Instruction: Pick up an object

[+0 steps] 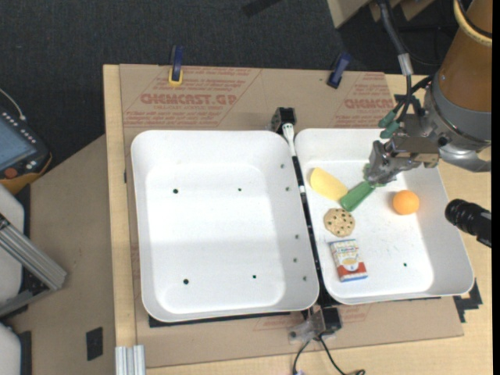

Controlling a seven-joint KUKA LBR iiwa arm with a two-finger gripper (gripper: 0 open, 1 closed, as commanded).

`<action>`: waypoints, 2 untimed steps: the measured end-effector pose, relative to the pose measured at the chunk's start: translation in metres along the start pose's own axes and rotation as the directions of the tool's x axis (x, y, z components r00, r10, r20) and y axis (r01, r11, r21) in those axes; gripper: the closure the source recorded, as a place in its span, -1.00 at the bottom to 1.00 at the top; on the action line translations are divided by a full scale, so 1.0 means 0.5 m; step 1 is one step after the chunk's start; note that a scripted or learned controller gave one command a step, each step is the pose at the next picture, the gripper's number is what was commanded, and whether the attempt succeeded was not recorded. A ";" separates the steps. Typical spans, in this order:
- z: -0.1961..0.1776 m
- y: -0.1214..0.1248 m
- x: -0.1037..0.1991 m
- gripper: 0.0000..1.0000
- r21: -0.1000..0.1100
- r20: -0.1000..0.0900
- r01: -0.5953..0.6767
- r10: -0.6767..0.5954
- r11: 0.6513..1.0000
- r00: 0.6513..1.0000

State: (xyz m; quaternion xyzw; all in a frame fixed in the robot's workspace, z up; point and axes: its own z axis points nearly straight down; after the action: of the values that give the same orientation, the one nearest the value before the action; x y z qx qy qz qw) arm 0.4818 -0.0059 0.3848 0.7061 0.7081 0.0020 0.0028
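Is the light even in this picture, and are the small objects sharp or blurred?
Camera view: the light is uneven, a soft grey shadow band crossing the left bin; the cookie and small box are fairly sharp, though the box print is too small to read; the claw looks slightly soft.

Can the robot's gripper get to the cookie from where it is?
Probably yes. The cookie lies flat in the right bin with nothing on top of it. The gripper hangs just above it, by the green object.
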 end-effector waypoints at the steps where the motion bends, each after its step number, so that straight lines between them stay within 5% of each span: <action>1: -0.021 0.002 0.000 1.00 -0.003 0.001 0.001 -0.001 1.000 1.000; 2: 0.167 -0.008 0.032 1.00 0.017 -0.001 -0.003 0.003 1.000 1.000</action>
State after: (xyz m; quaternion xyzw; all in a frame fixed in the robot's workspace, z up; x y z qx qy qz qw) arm 0.4783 0.0098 0.3012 0.7071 0.7071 -0.0035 -0.0035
